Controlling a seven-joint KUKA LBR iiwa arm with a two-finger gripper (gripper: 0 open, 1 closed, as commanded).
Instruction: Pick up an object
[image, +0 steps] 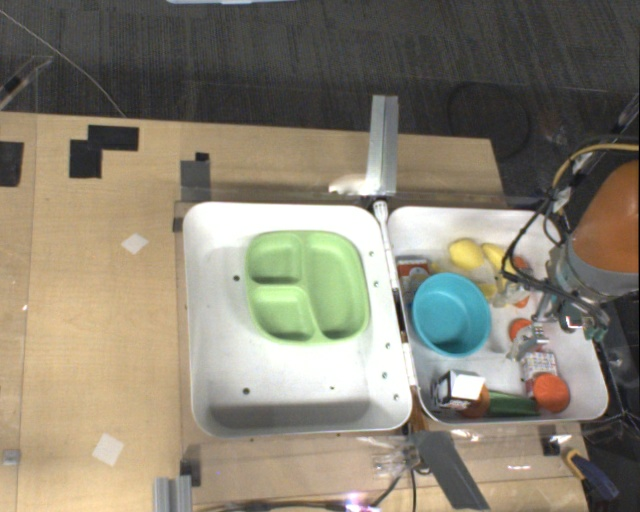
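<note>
Right white bin (440, 222) holds the pickable items. Round blue plastic bowl (452, 313) sits upright near bin centre-left. Behind it, yellow banana-shaped toy (470, 254) lies near back wall. Small red-and-white packet (411, 268) lies just left of bowl's back rim, by the bin's left wall. At front wall: small white box w/ dark print (461, 386), a dark green elongated item (512, 404) beside it, and a round orange ball-like item (551, 392) at front right corner. A small orange piece (518, 328) lies right of the bowl.

Gripper (537, 345) is low over right side of that bin, above the orange ball-like item, near the small orange piece; grip state cannot be told from this angle. Nothing is seen between the gripper parts. Arm's orange band (610, 225) sits at view's right edge, cables (545, 215) looping beside it.

Left white bin (215, 400) holds a light green plastic three-compartment tray (305, 285), lying flat, centre-back. Wooden bench (90, 330) surrounds both bins.
</note>
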